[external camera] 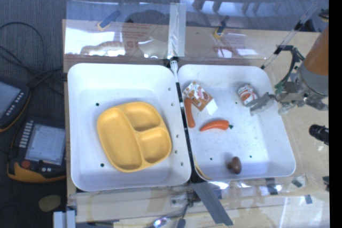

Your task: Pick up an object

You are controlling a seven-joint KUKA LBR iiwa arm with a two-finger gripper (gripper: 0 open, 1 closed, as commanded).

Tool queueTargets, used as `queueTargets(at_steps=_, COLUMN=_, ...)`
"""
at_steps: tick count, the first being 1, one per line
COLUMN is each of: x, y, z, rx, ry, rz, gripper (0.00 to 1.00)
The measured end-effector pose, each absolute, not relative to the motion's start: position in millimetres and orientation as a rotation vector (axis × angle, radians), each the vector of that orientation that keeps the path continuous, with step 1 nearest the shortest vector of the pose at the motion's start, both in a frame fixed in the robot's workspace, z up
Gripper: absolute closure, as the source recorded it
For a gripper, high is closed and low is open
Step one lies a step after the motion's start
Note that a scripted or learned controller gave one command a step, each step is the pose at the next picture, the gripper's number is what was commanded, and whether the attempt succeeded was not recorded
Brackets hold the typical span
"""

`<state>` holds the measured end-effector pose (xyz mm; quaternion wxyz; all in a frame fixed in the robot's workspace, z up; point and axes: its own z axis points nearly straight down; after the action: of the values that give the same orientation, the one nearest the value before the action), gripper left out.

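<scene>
Camera view. The gripper [263,103] hangs at the right rim of the right bin [278,131], carried by the grey arm [315,69] that enters from the right edge of the frame. What shows of it is a grey tip pointing left and slightly down over the bin wall; whether it is spread or closed cannot be told at this size, and nothing is seen held in it.

The candidate objects all lie in the right bin. Nearest is a small red-and-white can [246,94], just beside the gripper, to its left and a little toward the far wall. Farther left and nearer the camera lies an orange carrot-shaped piece [214,125], its long axis roughly left to right, with a dark tip at its right end facing the gripper. A red-and-white packet [199,97] sits near the far-left corner, and a slim orange stick [189,114] lies along the divider, its long axis running near to far. A small brown lump [234,165] rests by the near wall, well apart from the rest.

The left bin [85,168] holds a yellow divided tray [133,135].

Judgement: the can is the closest target, so the coming move would be a short shift leftward and a descent.
</scene>
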<state>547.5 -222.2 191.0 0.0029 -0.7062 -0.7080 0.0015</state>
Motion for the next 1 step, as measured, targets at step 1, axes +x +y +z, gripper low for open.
queueTargets(at_steps=1, x=622.9, y=-212.0, z=97.6, rx=-2.397, ry=-2.022, rz=-0.014, gripper=0.0)
